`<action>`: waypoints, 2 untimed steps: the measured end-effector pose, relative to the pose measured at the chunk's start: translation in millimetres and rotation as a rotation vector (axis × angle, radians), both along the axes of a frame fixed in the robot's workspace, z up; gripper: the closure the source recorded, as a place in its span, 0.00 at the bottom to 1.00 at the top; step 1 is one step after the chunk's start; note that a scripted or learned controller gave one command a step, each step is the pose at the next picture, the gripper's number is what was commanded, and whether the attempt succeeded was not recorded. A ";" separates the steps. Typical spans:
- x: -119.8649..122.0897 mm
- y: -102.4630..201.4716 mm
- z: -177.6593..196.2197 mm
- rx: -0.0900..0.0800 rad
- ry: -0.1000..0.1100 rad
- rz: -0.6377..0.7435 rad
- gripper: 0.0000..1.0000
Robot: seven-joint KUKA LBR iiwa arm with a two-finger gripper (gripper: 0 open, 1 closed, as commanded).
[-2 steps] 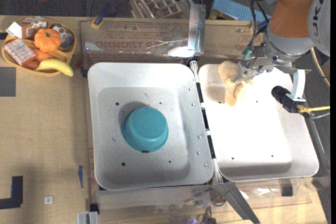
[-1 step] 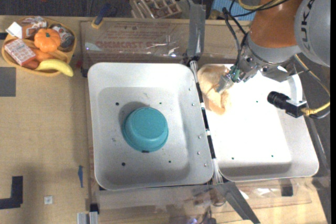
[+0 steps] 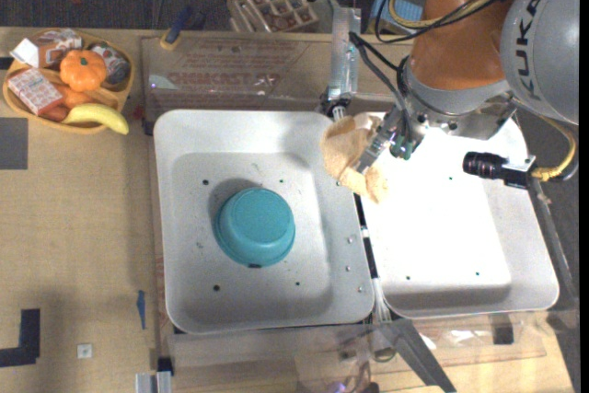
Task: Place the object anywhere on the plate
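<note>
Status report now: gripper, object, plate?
Gripper shut on tan object, above the seam between bins. Teal plate in left bin, nothing on it.

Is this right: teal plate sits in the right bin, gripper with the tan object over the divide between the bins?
Not quite. The camera view shows the teal plate in the left bin, not the right bin. The rest stands: the gripper is at the tan object over the divide.

Even overhead light is cast; the white bins (image 3: 460, 235) are nearly overexposed. Soft shadows are seen, and fine detail is perhaps slightly blurred.
</note>
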State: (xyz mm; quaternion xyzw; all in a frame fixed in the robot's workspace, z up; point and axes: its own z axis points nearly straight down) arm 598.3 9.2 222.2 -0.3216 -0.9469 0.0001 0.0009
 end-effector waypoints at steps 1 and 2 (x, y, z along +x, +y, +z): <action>-10.2 49.4 -10.8 0.001 -0.001 0.396 1.00; -23.4 103.2 2.2 0.002 -0.005 0.655 1.00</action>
